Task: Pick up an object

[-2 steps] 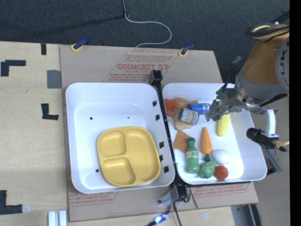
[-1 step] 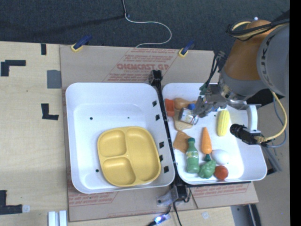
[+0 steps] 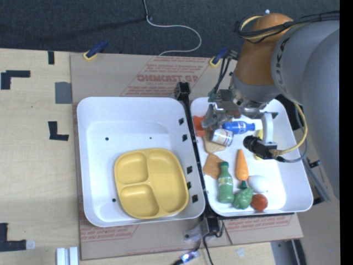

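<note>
Camera view: pincer (image 3: 214,119) (fingers indistinct) over can (image 3: 222,137)

The arm (image 3: 309,48) is a thick, smooth grey casing, rounded like a barrel. Toward the right bin (image 3: 295,203) it ends in a glossy orange band (image 3: 259,48) that narrows into a grey wrist collar. Yellow and black cables loop over the top of the orange band. Over the right bin the gripper (image 3: 212,117) is dull metal, and a black connector with a yellow-black cable hangs beside it.
</note>
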`<state>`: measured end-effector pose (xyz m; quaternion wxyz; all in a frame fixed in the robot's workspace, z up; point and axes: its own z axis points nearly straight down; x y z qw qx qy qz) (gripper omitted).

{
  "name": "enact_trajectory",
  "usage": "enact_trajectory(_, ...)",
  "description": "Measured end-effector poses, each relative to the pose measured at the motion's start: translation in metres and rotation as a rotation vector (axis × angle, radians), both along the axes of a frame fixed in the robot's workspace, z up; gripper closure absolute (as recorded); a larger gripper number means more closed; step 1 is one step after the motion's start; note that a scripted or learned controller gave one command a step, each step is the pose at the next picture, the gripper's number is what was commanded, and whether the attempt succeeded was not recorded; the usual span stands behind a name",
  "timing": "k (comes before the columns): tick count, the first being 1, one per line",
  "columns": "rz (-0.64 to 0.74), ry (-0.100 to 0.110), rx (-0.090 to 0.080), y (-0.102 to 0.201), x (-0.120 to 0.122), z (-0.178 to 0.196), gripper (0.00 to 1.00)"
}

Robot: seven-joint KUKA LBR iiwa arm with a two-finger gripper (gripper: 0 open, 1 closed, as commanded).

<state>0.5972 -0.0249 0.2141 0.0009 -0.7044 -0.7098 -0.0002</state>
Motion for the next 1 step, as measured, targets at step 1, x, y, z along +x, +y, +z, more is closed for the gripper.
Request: enact_trajectory(1,-0.002,0.0,-0.001,0.0497,0.0197,-0.0071,1.0)
